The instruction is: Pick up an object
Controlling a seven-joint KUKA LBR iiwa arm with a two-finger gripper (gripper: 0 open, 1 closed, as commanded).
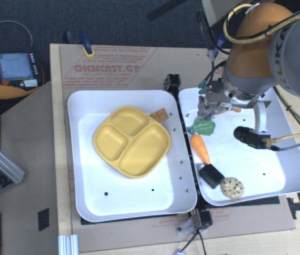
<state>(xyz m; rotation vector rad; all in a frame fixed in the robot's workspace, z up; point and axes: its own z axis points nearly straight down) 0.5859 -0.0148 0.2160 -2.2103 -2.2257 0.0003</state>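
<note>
We see the hand (209, 112) just above the green object (202, 127) near the right bin's (293, 163) left edge; we cannot tell its grip.

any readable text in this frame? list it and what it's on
"CHEMCAST GP": red print, faint, on the brown board under the bins, above the left bin.
Smaller red lines around it: too blurred to read.
Handheld pendant screen, far left: too small to read.
No text on the yellow tray.
</note>
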